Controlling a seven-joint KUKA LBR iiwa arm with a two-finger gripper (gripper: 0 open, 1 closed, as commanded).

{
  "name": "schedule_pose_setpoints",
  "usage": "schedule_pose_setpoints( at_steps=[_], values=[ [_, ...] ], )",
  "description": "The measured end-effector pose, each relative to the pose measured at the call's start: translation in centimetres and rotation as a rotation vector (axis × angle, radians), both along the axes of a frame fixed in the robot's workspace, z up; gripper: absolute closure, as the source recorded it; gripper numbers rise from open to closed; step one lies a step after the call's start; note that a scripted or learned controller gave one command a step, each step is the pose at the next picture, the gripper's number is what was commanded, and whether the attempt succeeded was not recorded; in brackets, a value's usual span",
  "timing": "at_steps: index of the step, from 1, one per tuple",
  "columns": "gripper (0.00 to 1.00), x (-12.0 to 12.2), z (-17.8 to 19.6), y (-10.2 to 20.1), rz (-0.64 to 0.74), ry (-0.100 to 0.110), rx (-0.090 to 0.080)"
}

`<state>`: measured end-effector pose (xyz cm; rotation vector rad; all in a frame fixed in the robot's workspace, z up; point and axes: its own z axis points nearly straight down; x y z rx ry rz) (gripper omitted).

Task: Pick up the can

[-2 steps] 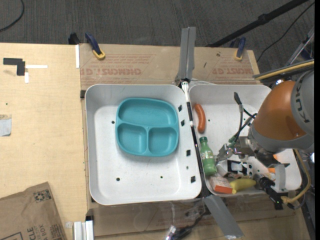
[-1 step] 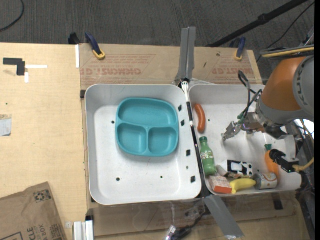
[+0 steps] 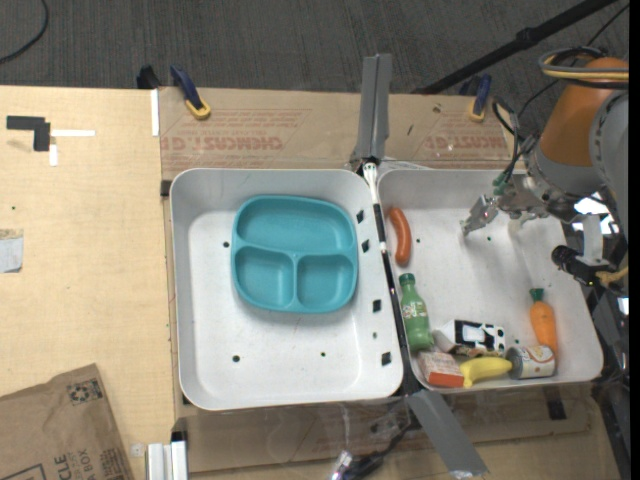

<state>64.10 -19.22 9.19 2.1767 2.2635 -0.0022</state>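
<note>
while the gripper (image 3: 478, 218) hangs over the upper part of the right bin (image 3: 445, 183) with nothing between its fingers, which look a little parted though too small to read with confidence, the main risk in my judgement is crowding around the target: the can (image 3: 534, 361) lies on its side in the bin's near right corner, touching or almost touching the banana (image 3: 485, 370), with the black-and-white toy (image 3: 480, 335) just behind it and the carrot (image 3: 541, 325) just above it, so a descent that lands slightly off could close on the banana or carrot instead, or nudge the can so it rolls against the bin wall; being round and lying flat, it could also slip out of a two-finger pinch if taken across the wrong axis; relative to the gripper the can sits well apart, toward the near edge of the bin and somewhat to the right, with open white floor between them; the green bottle (image 3: 413, 311) and sausage (image 3: 400, 235) line the left wall, away from that path
</note>
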Motion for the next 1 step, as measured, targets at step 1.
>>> schedule_pose_setpoints(
  at_steps=[1],
  values=[
    [0.00, -3.29, 0.03, 1.94, -0.055, 0.001, 0.000]
  ],
)
